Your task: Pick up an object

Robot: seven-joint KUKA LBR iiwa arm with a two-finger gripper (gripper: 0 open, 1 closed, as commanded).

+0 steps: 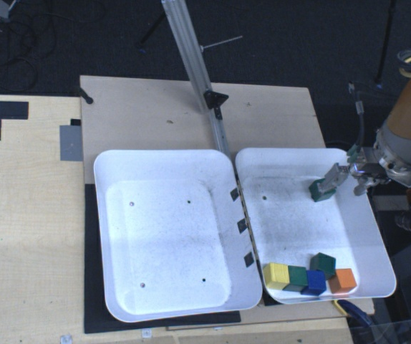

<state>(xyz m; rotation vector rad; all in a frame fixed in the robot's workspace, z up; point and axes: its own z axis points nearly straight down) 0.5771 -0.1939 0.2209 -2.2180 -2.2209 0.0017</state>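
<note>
My gripper (343, 188) hangs over the upper right part of the right bin (291, 170), reaching in from the right. It is open: one finger (325, 187) stretches left with a grey-green tip, and the other finger (363, 185) sits near the bin's right wall. Between them I see only bare bin floor. Several blocks are clustered at the bin's near edge: a yellow block (276, 274), a green block (296, 276), a blue block (314, 282), a dark green block (324, 264) and an orange block (342, 280). They lie well below the gripper in the view.
The left bin (166, 228) stands beside the right one, and a row of black clips (241, 224) runs along the shared rim. A metal rail (195, 63) slants up from behind the bins. The arm's wrist (395, 153) is at the right edge.
</note>
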